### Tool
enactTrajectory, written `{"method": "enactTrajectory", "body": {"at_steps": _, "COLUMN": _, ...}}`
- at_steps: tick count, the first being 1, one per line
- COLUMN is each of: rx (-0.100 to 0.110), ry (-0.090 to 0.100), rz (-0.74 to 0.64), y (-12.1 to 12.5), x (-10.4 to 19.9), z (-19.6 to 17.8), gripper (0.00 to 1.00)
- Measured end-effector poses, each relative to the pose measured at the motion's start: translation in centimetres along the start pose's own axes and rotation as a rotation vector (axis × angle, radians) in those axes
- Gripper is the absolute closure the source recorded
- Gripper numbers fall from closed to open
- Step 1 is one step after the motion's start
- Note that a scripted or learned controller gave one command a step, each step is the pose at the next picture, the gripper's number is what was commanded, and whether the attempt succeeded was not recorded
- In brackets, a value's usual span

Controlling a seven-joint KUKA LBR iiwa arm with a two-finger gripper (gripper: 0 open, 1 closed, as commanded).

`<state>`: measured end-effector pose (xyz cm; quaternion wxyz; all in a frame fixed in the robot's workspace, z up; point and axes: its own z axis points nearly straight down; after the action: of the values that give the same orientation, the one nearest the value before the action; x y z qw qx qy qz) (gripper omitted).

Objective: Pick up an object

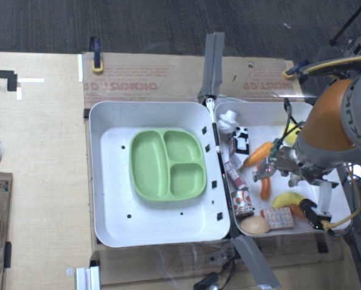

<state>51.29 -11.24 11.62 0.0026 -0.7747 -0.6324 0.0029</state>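
1. In the right-hand bin [253, 110], seen from the overhead camera, your gripper [263, 174] hangs low among a clutter of small items, the orange-banded arm [328, 125] reaching in from the right edge.
2. You cannot tell from this slant whether the claw is released or clenched; nothing shows plainly between its tips.
3. The likeliest target is the small red-orange piece [265, 189], lying just below the claw, its long axis running roughly up-down in the picture.
4. A carrot [257, 153] lies just above and left of the claw, slanting up toward the right; a banana [288, 199] lies near, lower right.
5. I judge a short descent would meet the red-orange piece, provided the tips straddle its narrow width.
6. The left bin [107, 180] carries a green divided tray [168, 163], well apart from the claw.
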Motion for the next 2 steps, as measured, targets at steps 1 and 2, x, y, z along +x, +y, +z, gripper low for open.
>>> {"method": "enactTrajectory", "body": {"at_steps": 1, "rx": -0.006, "ry": 0.000, "rz": 0.161, "y": -1.8, "x": -1.3, "z": -5.4, "gripper": 0.00}}
{"method": "enactTrajectory", "body": {"at_steps": 2, "rx": -0.004, "ry": 0.001, "rz": -0.019, "y": 0.1, "x": -0.6, "z": 2.6, "gripper": 0.00}}
